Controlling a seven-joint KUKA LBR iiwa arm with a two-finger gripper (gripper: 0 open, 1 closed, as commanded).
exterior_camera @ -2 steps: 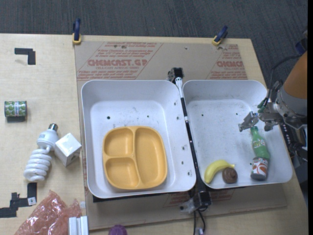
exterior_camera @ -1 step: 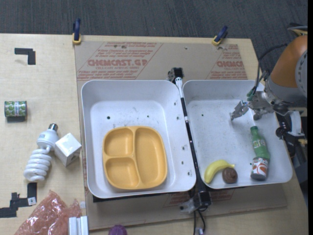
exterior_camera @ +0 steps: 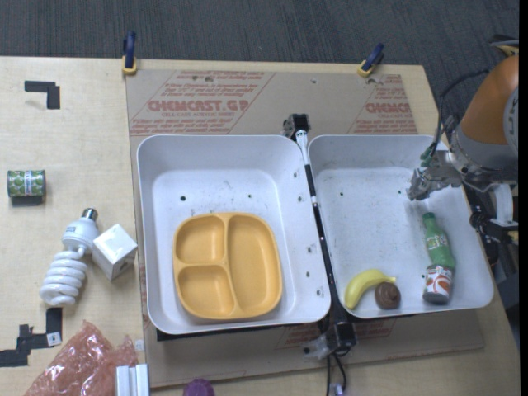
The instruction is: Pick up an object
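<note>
The two-finger gripper is seen at the upper right of the right-hand shallow white bin, low over the bin floor and close to its right wall. Whether it is spread or pressed together cannot be told from this slant; nothing is seen between its tips.

Three candidates lie in that bin. A slim green plastic bottle with an orange-and-white label lies along the right wall, its cap end just below the gripper — it is judged the nearest target. A small yellow plastic banana and a brown rounded object are touching each other near the front edge, well apart from the tool. A yellow three-compartment plastic plate rests in the left-hand bin.

The step in hand is judged to be the approach. For a sound grasp, the bottle would best be taken across its narrow body, not along its length, so the wrist should be turned until the closing line runs crosswise. The descent should be centred over the green neck or upper body, where the girth is least. Room must be left on the wall side — a fingertip caught on the bin's slope could roll the bottle away. Closure should be made only once the tips are below the bottle's widest line.
</note>
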